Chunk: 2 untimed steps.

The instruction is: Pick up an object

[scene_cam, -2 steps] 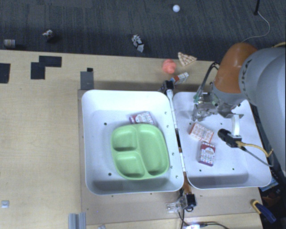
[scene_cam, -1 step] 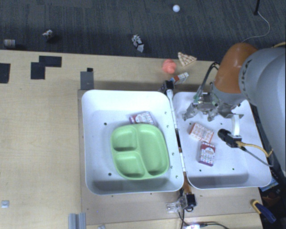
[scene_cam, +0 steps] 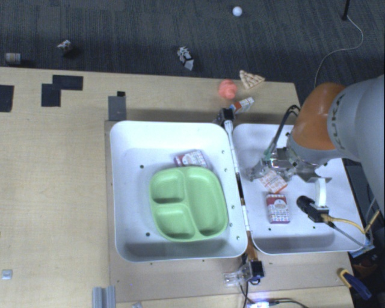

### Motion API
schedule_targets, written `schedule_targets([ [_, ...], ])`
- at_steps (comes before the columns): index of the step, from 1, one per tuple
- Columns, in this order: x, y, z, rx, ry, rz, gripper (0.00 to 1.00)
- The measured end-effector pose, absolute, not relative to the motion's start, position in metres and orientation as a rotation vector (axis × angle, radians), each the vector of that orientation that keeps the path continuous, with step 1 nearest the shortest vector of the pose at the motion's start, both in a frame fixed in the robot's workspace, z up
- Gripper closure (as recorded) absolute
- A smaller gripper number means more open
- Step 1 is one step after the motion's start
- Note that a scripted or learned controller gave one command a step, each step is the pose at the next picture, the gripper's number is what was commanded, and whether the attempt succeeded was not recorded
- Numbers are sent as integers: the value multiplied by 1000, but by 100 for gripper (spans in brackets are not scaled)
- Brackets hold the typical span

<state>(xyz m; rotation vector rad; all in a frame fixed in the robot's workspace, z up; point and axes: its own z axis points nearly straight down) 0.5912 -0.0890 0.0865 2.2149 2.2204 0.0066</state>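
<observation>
The camera looks down on a pale wooden worktop [scene_cam: 54,198] that carries two shallow white bins side by side. The left bin [scene_cam: 117,198] holds a green divided plate [scene_cam: 187,201], lying flat near the middle, and a red and white packet [scene_cam: 191,159] just behind it, its near edge tucked against the plate's far rim.

The right bin [scene_cam: 337,198] holds two more things. A pale packet [scene_cam: 274,181] lies tilted in the left half of the bin, and a red packet [scene_cam: 277,210] lies flat just in front of it, the two close together (whether they touch is hard to make out).

The grey arm [scene_cam: 361,120] reaches in from the right, its orange band [scene_cam: 314,123] above the right bin. The gripper [scene_cam: 269,170] sits low over the far edge of the pale packet, and I cannot tell whether it is open or closed, nor whether it has hold of that packet.

On the worktop behind the bins lie a pink ball [scene_cam: 227,89], a small wedge-shaped toy [scene_cam: 251,79] and a little tube [scene_cam: 242,105]. Dark patches [scene_cam: 60,89] mark the worktop's far left. A white ball [scene_cam: 237,11] lies on the dark floor [scene_cam: 132,30] beyond.
</observation>
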Motion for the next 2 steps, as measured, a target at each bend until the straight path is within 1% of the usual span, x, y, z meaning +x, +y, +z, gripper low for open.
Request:
schedule_targets([
  [1, 593, -88, 98, 2209, 2219, 14, 100],
  [2, 512, -40, 196, 2216, 2225, 5, 100],
])
